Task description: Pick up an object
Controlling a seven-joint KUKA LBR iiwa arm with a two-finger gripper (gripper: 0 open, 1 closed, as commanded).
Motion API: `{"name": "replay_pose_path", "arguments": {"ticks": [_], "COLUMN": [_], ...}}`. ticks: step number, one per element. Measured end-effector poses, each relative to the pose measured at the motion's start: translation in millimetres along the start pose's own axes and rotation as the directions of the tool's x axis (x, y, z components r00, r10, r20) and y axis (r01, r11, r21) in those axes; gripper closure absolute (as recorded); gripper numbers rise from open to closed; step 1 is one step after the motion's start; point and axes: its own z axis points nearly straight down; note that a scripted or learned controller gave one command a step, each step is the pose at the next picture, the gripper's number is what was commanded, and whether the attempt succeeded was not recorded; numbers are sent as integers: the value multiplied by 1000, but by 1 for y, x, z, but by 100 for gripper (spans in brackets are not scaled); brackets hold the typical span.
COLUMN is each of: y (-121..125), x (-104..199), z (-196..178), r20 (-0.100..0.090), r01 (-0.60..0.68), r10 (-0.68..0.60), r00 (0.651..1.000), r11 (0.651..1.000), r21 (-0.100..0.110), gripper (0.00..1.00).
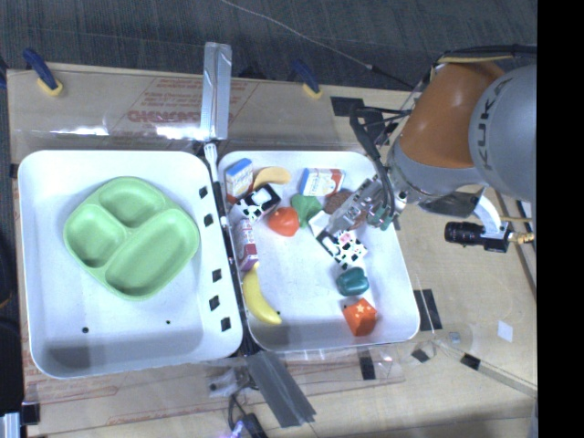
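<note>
A green plate [132,235] with three compartments lies flat in the left white bin [119,331]. On the counter [474,299], a blue clamp [42,71] sits at the far left corner and a second clamp [307,77] further right along that edge.

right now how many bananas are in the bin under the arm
2. One banana lies by the bin's wall on the view's left, near the bottom. The other lies at the top end, beside a blue-and-white carton. The gripper may hide more.
</note>
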Motion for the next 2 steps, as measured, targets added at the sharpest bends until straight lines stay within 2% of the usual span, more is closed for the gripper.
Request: {"name": "replay_pose_path", "arguments": {"ticks": [1, 2], "y": [79, 87], "x": [-2, 14], "z": [102, 116], "r20": [1, -5], "r01": [234, 176], "r10": [-234, -176], "r00": [972, 984], "r11": [972, 984], "r21": [0, 1], "gripper": [100, 100]}}
